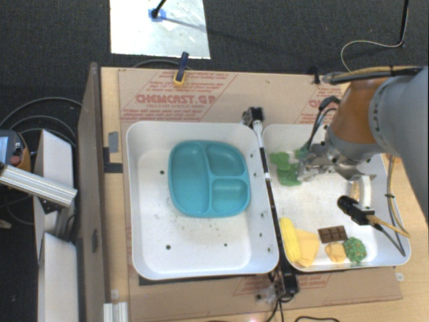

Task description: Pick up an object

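My gripper (307, 168) is low in the right bin (383, 263), in its upper left part. Right at its left side lie green toy pieces (285, 168), one lighter, one darker, touching or nearly touching it. Along the bin's front edge lie a yellow corn-like piece (289, 233) on a yellow wedge (305, 248), a brown chocolate bar (332, 234), a small orange chunk (334, 251) and a green broccoli head (355, 249).
The left bin (151, 247) holds a teal divided plate (208, 178). A black-and-white rod (261, 159) runs along the wall between the bins. The grey arm with its orange band (358, 113) covers the right bin's upper right.
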Controlling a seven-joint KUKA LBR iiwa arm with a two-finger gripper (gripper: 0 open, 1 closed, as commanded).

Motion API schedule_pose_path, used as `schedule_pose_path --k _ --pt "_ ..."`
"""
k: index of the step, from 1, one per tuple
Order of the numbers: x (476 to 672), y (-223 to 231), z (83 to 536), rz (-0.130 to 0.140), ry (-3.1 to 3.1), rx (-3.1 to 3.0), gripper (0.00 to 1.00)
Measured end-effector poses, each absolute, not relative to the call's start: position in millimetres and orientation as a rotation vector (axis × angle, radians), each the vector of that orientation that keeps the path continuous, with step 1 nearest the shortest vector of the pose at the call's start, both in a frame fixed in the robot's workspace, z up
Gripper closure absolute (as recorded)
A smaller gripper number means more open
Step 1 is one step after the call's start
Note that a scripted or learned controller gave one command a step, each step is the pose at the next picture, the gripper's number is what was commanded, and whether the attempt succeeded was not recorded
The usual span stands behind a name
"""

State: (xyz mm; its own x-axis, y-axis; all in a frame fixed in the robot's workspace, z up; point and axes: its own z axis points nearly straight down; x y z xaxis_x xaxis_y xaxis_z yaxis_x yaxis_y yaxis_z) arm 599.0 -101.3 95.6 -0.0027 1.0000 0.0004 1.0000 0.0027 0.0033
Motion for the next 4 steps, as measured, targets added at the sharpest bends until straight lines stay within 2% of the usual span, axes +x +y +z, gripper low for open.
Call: schedule_pose_path --k 1,2,3,4 --pt "628.2 -62.6 190.9 0.016 2.225 2.205 1.0" --pt "624.9 -65.5 185.0 0.003 2.225 2.215 0.0" --pt "590.0 -85.9 80.8 -0.004 2.222 2.224 0.0" --pt "630.5 -101.9 85.5 0.005 2.223 2.213 0.0"
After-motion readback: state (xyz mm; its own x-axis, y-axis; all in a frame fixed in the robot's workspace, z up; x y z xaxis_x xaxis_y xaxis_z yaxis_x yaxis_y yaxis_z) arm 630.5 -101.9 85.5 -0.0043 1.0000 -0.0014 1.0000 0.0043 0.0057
